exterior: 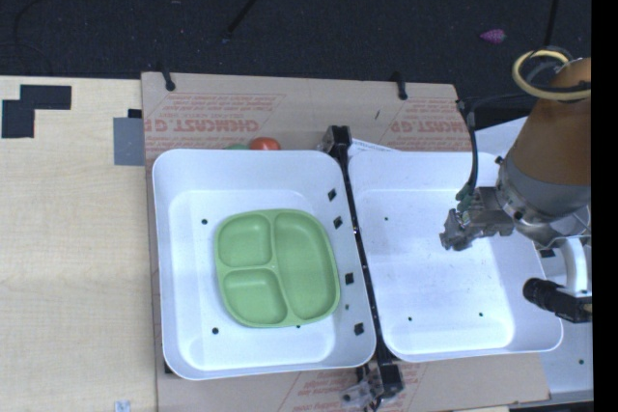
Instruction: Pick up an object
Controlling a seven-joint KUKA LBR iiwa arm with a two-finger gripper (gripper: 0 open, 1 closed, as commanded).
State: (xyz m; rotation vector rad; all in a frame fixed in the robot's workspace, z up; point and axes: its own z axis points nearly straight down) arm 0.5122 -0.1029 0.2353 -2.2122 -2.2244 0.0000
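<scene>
One green plate (277,267) lies well left of my gripper (462,232); fingers' state I cannot tell; its shallow rim risks slipping.

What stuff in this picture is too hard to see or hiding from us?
- Gripper, camera view: small, dark and blurred over the right bin, so what it is doing is unclear.
- Red-orange thing, camera view: the left bin rim hides its lower part, so what it is cannot be told.
- Arm, camera view: cut off on the right.
- Green divided plate: plain to see, with three compartments.
</scene>
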